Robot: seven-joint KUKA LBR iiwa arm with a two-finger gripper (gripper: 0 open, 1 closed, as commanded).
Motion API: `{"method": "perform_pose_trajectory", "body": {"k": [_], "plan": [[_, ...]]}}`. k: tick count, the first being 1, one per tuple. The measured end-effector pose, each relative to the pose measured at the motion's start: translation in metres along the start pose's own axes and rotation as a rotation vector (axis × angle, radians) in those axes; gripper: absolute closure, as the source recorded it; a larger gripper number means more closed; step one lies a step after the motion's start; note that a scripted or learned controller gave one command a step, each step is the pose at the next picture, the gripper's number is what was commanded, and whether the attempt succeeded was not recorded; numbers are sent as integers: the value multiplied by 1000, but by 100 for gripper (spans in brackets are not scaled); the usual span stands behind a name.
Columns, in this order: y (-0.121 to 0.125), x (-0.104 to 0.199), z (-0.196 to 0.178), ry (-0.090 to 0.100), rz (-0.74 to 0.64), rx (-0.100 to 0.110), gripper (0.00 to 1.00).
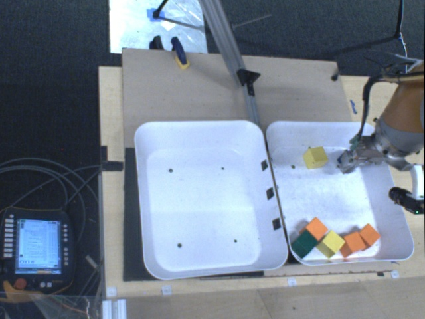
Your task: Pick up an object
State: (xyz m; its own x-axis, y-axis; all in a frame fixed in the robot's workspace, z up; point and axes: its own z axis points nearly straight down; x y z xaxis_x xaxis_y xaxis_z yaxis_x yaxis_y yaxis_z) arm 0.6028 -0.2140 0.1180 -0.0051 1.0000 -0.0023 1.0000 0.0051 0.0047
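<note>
A yellow cube (316,157) lies alone in the upper part of the right bin (392,198). My gripper (346,163) hangs just to the right of it, low over the bin floor, with a small gap between them. Along the bin's near edge sits a cluster of blocks: an orange cube (317,228), a dark green cube (304,244), a yellow cube (330,243), and two orange cubes (360,238) side by side. Nothing shows between the gripper's tips.
The left bin (199,198) lies beside the right one. A grey pole with a black clamp (248,78) slants over the bench behind the bins. A teach pendant (36,248) and cables lie on the floor at the left.
</note>
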Motion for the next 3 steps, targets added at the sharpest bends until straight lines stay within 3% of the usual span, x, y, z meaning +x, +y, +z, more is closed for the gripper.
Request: {"method": "perform_pose_trajectory", "body": {"k": [2,3], "plan": [[-11,-4,-118,0,1,-3,100],[-10,-4,-130,1,1,1,100]]}}
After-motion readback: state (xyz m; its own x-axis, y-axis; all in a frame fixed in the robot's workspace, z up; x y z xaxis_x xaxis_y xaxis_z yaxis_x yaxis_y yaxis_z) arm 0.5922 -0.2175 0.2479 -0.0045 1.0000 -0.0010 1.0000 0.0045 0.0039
